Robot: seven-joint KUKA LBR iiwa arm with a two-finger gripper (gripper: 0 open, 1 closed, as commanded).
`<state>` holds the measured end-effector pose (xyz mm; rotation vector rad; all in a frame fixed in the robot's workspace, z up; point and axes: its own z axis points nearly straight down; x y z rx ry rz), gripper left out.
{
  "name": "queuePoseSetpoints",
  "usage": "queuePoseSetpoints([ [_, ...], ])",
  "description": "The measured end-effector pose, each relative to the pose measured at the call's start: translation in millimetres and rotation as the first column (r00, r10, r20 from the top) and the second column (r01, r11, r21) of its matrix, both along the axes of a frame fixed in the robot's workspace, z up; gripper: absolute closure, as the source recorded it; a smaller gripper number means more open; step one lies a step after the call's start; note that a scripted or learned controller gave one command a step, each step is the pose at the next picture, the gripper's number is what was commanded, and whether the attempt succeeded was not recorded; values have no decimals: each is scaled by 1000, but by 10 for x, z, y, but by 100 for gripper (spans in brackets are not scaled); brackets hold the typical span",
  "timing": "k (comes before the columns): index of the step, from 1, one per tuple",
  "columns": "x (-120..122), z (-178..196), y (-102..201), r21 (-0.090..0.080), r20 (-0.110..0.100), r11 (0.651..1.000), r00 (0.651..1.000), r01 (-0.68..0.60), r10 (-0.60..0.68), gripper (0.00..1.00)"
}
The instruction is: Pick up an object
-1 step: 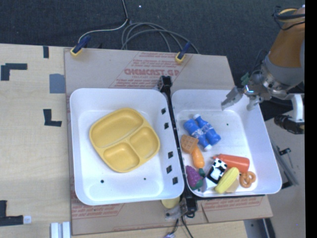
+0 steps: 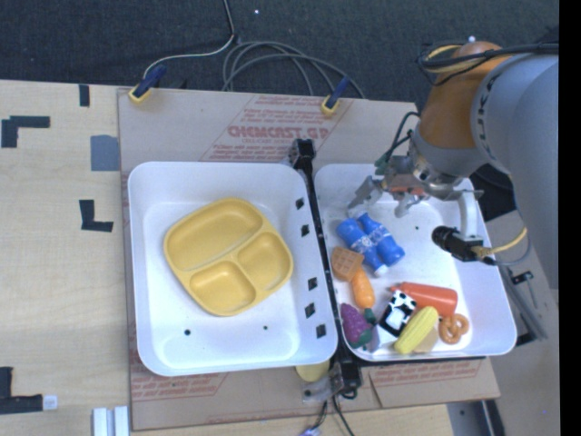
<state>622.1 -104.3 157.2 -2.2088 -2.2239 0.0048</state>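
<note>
The jaws [image 2: 388, 192] stand spread open over the back of the right bin [image 2: 486, 284], nothing between the fingers, hanging above bare white floor. Just in front of them lies a blue bottle [image 2: 370, 241]. Nearer the front sit a waffle piece [image 2: 346, 263], an orange carrot [image 2: 363, 290], a purple grape bunch [image 2: 356, 321], a black-and-white block [image 2: 396, 314], a yellow corn cob [image 2: 416, 330], a red-orange stick [image 2: 427, 294] and a small pretzel [image 2: 453, 328]. The left bin [image 2: 150, 198] holds a yellow divided plate [image 2: 228, 255]. Both bins rest on the tabletop [image 2: 54, 271].
</note>
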Motion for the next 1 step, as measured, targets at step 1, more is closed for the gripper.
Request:
queuePoseSetpoints([
  [1,-270,-753,-89,-5,10,1000,1000,6,-6,0],
])
